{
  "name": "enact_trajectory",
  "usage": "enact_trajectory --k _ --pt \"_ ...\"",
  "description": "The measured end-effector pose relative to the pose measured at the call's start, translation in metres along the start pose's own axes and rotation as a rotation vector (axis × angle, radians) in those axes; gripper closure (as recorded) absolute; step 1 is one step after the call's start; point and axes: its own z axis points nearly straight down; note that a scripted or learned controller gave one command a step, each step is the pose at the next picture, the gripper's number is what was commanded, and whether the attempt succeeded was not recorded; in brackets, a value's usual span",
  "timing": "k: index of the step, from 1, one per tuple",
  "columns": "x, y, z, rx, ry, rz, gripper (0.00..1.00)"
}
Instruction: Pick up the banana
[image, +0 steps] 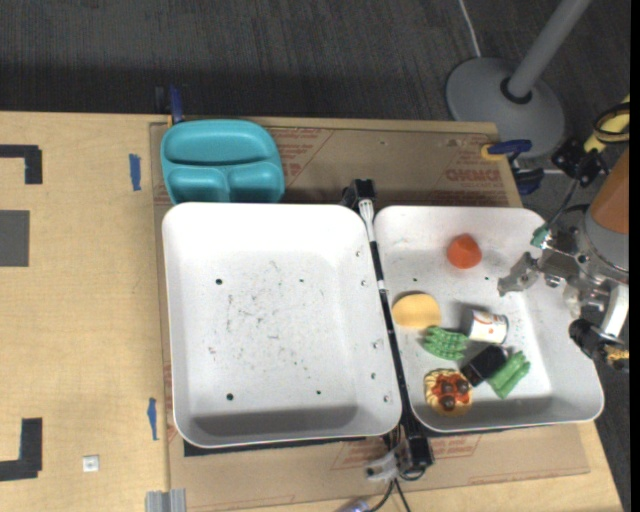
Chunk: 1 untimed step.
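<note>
From above, the gripper (520, 272) hangs over the right bin's (570, 400) far right side, and whether it's spread or pressed together I cannot tell. The yellow lump (415, 310) by the divider is probably the banana, lying among the clustered toys, apart from the orange ball (463, 251). The left bin (265, 320) sits alongside on cardboard, a teal tray (222, 160) behind it.

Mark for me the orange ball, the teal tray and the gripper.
orange ball (463, 251), camera view, centre of its top.
teal tray (221, 143), camera view, floor of its large back compartment.
gripper (512, 280), camera view, between the fingertips over the right bin's right side.
</note>
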Motion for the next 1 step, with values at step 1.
enact_trajectory --k 1 --pt "0.0196 -0.0614 0.0562 0.000 0.001 -0.165 0.00"
